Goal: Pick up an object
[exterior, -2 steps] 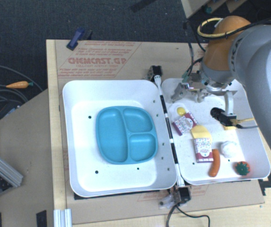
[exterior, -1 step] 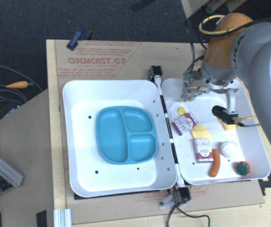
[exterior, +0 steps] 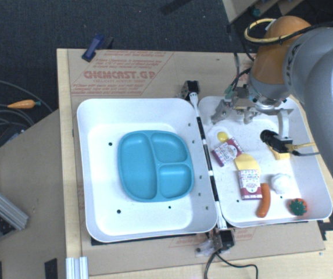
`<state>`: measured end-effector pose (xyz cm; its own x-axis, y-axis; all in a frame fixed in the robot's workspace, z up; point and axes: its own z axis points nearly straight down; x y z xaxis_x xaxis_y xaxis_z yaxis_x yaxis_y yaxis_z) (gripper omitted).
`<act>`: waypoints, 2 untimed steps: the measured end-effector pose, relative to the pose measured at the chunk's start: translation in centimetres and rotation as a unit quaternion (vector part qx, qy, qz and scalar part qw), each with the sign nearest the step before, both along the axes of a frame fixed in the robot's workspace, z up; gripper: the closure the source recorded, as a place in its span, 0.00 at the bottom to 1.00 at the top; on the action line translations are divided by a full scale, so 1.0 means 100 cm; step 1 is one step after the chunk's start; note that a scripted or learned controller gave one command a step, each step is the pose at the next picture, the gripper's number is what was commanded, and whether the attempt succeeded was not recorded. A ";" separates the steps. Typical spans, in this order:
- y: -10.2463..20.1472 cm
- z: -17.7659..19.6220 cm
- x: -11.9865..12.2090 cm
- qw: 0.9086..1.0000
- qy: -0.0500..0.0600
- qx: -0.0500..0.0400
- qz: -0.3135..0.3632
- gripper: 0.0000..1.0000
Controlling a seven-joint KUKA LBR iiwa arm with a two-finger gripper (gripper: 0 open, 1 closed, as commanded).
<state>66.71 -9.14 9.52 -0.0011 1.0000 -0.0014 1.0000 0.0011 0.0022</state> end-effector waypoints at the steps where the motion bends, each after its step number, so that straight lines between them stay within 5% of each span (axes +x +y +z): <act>1: -0.001 -0.011 -0.016 1.000 0.002 0.001 -0.001 0.00; 2: 0.000 0.000 -0.015 1.000 0.001 0.001 -0.001 1.00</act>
